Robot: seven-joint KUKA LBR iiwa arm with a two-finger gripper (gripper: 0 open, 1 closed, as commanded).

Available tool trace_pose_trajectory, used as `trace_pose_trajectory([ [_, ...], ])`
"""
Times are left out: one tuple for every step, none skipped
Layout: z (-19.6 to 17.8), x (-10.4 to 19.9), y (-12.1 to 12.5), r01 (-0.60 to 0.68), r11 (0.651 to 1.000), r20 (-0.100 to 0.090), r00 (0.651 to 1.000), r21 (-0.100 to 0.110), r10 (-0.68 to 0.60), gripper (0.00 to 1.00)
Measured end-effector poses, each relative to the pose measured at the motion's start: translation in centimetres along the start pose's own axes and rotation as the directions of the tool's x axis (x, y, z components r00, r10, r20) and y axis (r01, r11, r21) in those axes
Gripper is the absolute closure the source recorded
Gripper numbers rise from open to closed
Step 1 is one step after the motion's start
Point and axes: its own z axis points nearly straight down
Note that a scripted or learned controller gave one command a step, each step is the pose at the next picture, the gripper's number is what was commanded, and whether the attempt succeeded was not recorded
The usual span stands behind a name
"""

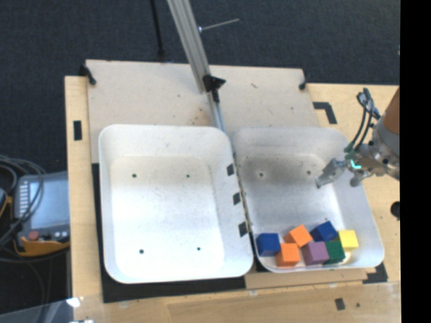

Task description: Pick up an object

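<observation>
Several small cubes lie bunched at the front of the right bin (296,150): a blue cube (268,243), two orange ones (300,235) (289,254), a purple cube (314,252), a second blue cube (324,231), a green cube (335,250) and a yellow cube (348,239). My gripper (339,180) hangs over the right side of that bin, behind the cubes and apart from them. It is open with nothing between its fingers. The arm's wrist enters from the right edge.
The left bin (168,140) sits beside the right one, and their rims meet at the middle. A slanted metal post (192,39) rises from behind the bins. A pendant and cables (37,210) lie off the bench at the left.
</observation>
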Motion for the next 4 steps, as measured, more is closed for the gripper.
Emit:
trace_pose_trajectory([
  [-0.2, 0.0, 0.1, 0.000, 1.000, 0.001, 1.000, -0.004, 0.000, 0.00],
  [4.2, -0.3, -0.6, -0.003, 1.000, 0.002, 1.000, 0.001, 0.003, 0.00],
  [10.1, -1.0, -1.3, -0.003, 1.000, 0.001, 1.000, 0.002, 0.003, 0.00],
  [12.6, -1.2, -1.1, -0.005, 1.000, 0.004, 1.000, -0.006, 0.005, 0.00],
])
